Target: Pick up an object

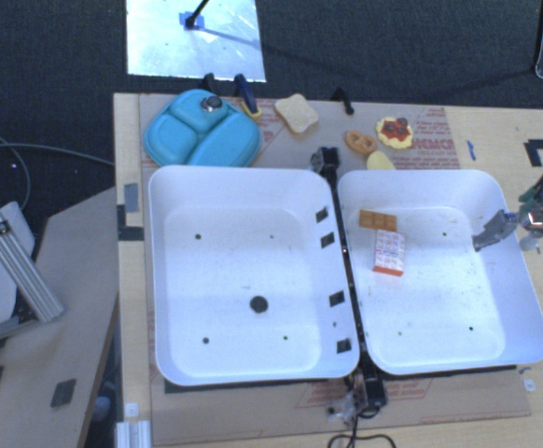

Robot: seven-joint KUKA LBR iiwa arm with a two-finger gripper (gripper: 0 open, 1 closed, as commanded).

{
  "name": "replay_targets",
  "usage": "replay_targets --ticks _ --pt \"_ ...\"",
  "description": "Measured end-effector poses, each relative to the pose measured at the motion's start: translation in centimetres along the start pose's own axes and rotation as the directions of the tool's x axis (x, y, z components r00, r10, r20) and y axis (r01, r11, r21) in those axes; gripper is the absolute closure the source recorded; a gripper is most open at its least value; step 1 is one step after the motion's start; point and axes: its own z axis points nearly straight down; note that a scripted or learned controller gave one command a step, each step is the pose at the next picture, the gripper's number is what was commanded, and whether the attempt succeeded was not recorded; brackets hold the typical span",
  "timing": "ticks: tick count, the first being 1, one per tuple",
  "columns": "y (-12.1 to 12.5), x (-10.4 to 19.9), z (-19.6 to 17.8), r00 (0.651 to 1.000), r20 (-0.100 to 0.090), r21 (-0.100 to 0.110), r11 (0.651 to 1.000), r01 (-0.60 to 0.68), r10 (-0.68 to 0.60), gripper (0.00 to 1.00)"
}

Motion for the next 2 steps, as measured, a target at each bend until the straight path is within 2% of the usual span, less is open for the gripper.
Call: replay_targets --ticks 1,2 --pt "-4.0 8.6 12.5 1.0 -0.009 0.014 1.0 0.006 -0.006 0.0" --pt "-1.5 2.5 17.6 1.0 0.001 -0.004 1.0 -0.006 0.006 0.0"
